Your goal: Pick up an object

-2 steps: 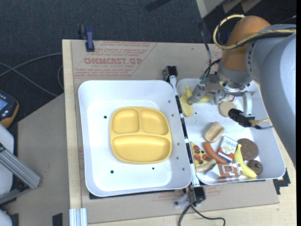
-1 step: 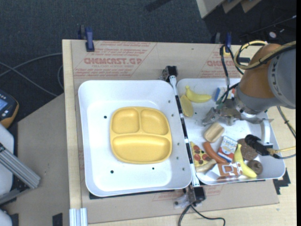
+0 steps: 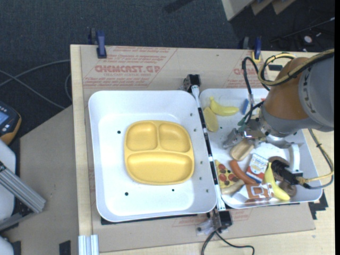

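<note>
My gripper (image 3: 237, 137) hangs low over the upper middle of the right bin (image 3: 313, 195), under the orange-banded wrist. Just below it lies a tan bread roll (image 3: 240, 151), close to the gripper's tip; I cannot tell whether they touch. A yellow banana (image 3: 222, 110) and a pale yellow piece (image 3: 211, 121) lie at the bin's top left. A red sausage (image 3: 244, 173), a pizza slice (image 3: 227, 179), a white packet (image 3: 258, 162), a second banana (image 3: 277, 184) and a brown waffle piece (image 3: 258, 192) crowd the bin's lower half.
The left bin (image 3: 106, 142) holds a yellow divided plate (image 3: 159, 152) in its middle. A metal divider strip (image 3: 203, 137) runs between the bins. The arm's bulk covers the right bin's upper right. A small blue object (image 3: 245, 107) lies near the top banana.
</note>
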Available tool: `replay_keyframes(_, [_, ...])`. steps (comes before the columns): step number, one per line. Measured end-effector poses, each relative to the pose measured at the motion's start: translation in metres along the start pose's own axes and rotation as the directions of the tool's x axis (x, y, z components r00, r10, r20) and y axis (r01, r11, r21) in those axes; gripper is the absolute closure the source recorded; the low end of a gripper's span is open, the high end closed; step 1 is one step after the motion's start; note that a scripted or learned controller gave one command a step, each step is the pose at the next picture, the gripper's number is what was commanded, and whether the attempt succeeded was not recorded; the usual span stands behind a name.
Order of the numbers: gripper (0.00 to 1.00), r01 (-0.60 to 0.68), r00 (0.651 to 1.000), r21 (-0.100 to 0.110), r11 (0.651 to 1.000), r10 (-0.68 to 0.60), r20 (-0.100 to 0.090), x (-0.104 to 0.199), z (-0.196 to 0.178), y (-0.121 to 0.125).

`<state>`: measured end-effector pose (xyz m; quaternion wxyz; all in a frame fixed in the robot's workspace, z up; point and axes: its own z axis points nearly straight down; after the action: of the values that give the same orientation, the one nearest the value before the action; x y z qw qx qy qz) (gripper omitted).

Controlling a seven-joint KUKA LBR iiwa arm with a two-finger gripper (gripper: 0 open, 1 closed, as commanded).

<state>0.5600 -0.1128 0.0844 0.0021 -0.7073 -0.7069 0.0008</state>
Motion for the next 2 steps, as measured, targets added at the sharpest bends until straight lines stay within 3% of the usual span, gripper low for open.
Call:
replay_keyframes(1, [1.00, -0.001, 1.000, -0.004, 1.000, 0.001, 0.001, 0.000, -0.010, 0.002])
replay_keyframes(2, [1.00, 0.012, 1.000, -0.018, 1.000, -0.012, -0.001, 0.087, -0.107, 0.041])
